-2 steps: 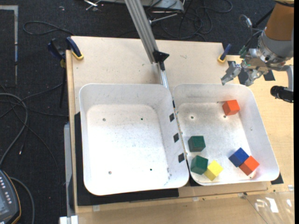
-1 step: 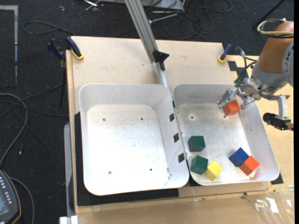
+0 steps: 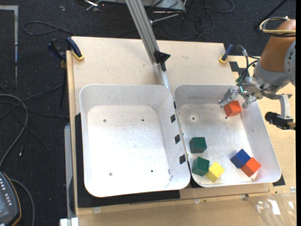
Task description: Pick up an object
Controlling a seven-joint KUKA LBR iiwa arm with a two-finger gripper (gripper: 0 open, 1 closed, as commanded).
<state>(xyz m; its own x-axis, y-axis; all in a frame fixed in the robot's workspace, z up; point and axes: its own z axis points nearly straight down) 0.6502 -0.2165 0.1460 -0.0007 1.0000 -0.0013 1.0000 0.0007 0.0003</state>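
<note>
Pincer: my pincer (image 3: 236,99) hangs over the far part of the right bin (image 3: 263,140), metal fingers spread to either side of a small orange block (image 3: 232,108).
Grip: the block sits between my fingers and looks clamped there; whether it is clear of the bin floor I cannot tell.
Step in hand: I judge this the grasp itself, either closing firm or just beginning to raise.
Next move: a straight, steady rise, keeping the squeeze even so the smooth faces do not slip out.
Orange block: a plain cube, matte, hard-edged, tilted a little under me.
Nearer me, below the pincer: a dark green cube (image 3: 198,144), and past it a second green cube (image 3: 201,165) touching a yellow cube (image 3: 215,171).
Below and to my arm's side: a blue cube (image 3: 240,157) touching another orange cube (image 3: 251,166), near the bin's front rim.
Right bin: shallow, white, rounded corners, its floor speckled with dark scuffs.
Beyond, away from my arm: the left bin (image 3: 94,126), same white shell, same speckling.
Tabletop: pale board (image 3: 117,60) under both bins, clamped at its far corners.
</note>
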